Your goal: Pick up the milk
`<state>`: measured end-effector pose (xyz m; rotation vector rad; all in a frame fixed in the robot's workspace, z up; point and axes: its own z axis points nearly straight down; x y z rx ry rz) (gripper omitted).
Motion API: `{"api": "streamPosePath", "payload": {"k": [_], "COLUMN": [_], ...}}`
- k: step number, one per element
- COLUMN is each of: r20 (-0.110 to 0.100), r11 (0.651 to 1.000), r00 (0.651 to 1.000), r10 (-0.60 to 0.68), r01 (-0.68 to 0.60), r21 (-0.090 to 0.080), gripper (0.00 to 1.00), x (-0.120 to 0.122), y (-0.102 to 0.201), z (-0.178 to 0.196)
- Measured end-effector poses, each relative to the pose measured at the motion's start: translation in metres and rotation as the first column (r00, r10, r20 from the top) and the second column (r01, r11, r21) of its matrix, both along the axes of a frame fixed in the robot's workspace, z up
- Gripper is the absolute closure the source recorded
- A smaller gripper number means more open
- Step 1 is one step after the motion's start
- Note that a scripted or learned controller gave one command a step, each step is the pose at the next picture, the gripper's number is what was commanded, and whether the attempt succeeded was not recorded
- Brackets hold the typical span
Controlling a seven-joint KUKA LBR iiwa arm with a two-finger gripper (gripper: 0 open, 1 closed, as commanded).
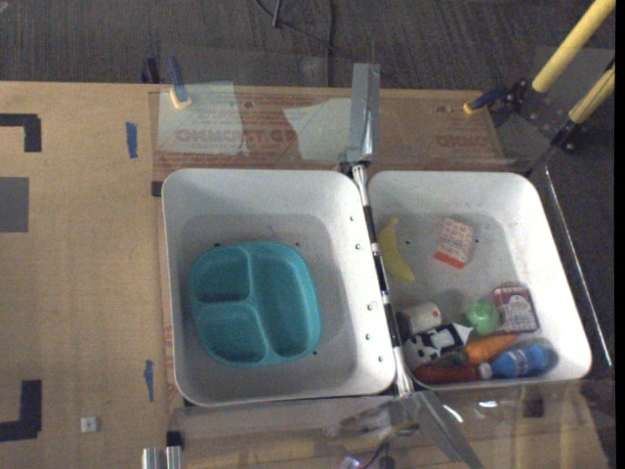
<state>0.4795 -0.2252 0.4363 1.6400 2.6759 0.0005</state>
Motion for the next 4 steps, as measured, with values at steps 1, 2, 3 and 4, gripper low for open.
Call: {"api": "streamPosePath", "payload": {"k": [1, 2, 3, 4], "r20": [0.007, 0.007, 0.002, -0.001], "r11": [1.000, 1.000, 0.998, 0.898], "r00": [1.000, 1.000, 0.998, 0.898], "r10": [-0.002, -0.002, 0.061, -0.439], "r01": [0.002, 0.002, -0.061, 0.439], "r21": [-0.003, -0.003, -0.002, 0.002], "gripper": [1.00, 0.00, 0.00, 0.00], "x": [0.001, 0.001, 0.021, 0.000], "y": [-0.002, -0.001, 0.000, 0.001], "z": [0.012, 0.012, 0.000, -0.001]}}
